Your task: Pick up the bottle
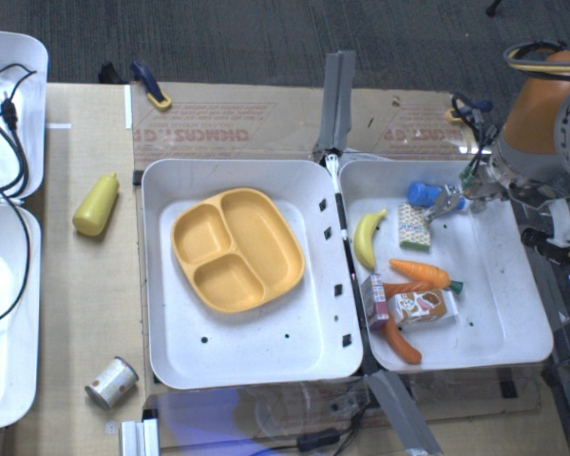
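Bottle point(96, 205), yellow, lying on the counter point(85, 293) left of both bins, end effector point(453, 200) low in the right bin's point(513, 283) far corner beside a blue object point(422, 194), grip state unclear.

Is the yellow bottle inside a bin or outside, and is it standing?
Outside: the yellow bottle lies on its side on the bench, left of the left bin.
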